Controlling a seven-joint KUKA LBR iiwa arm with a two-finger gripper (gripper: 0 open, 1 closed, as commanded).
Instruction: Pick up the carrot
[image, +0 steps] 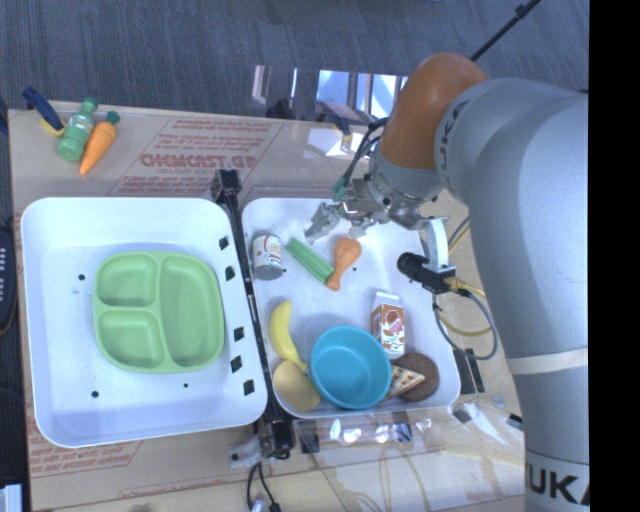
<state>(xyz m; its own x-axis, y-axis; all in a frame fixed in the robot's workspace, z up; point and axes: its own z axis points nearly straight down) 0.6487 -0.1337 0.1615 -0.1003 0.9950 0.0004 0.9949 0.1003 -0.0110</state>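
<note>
Two shallow white bins are set side by side on the table (180, 150), which is covered with printed brown cardboard. The left bin (50, 330) carries a light green divided plate (158, 310) near its middle. The right bin (270, 215) sits in the centre of the frame and is crowded with toy food.

The carrot (98, 146), orange with a green top, is seen outside both bins, in the upper left of the frame on the cardboard. It is tilted and lies just beside a green toy bottle (75, 133), with a blue and yellow item (42, 108) a little further left.

The grey arm (520, 200) with its orange band comes in from the right, and the pincer (335, 218) is placed over the upper part of the right bin, well apart from the carrot. Whether the pincer is wide or narrow cannot be told, since its tips blur into the metal parts around them. Just below it an orange drumstick (343, 260) lies in the bin, with a green stick-shaped piece (311, 259) and a small can (266, 254) to its left.

Lower in the right bin a banana (283, 332), a pale round piece (291, 385), a blue bowl (350, 368), a small carton (388, 326), a pizza slice (404, 380) and a brown cookie (424, 368) are gathered.
</note>
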